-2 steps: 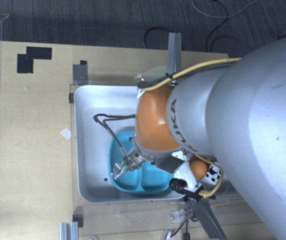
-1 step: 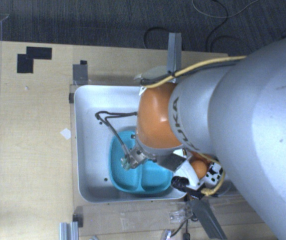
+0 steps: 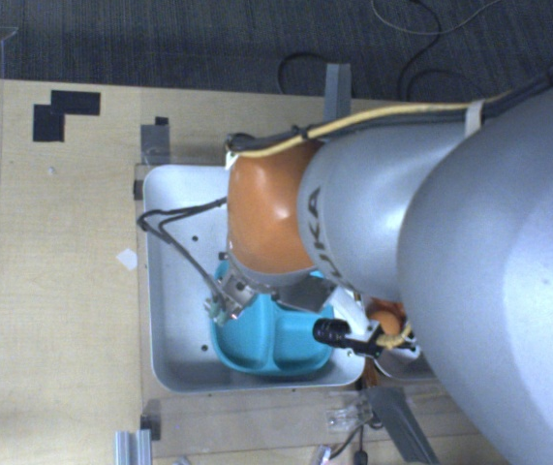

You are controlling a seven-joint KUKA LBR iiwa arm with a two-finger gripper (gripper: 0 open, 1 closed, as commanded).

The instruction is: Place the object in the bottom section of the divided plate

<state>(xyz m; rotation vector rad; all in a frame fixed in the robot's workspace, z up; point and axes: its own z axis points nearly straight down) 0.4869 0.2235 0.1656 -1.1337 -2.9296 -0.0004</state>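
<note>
Arm (image 3: 402, 221) from three o'clock hangs over the blue divided plate (image 3: 266, 342) in the white bin (image 3: 174, 289), jaws hidden, state untellable.

You are looking at a robotics lab: a grey industrial arm (image 3: 450, 250) with an orange band (image 3: 266, 211) reaches over a pale wooden worktop (image 3: 53, 289). Black marker patches (image 3: 63, 112) sit at 10 o'clock, loose cables (image 3: 421, 13) trail across dark carpet (image 3: 160, 17) at 12 o'clock.

Light wooden bench (image 3: 53, 289) bears a white bin (image 3: 174, 289); black markers (image 3: 63, 112) lie well beyond it.
</note>
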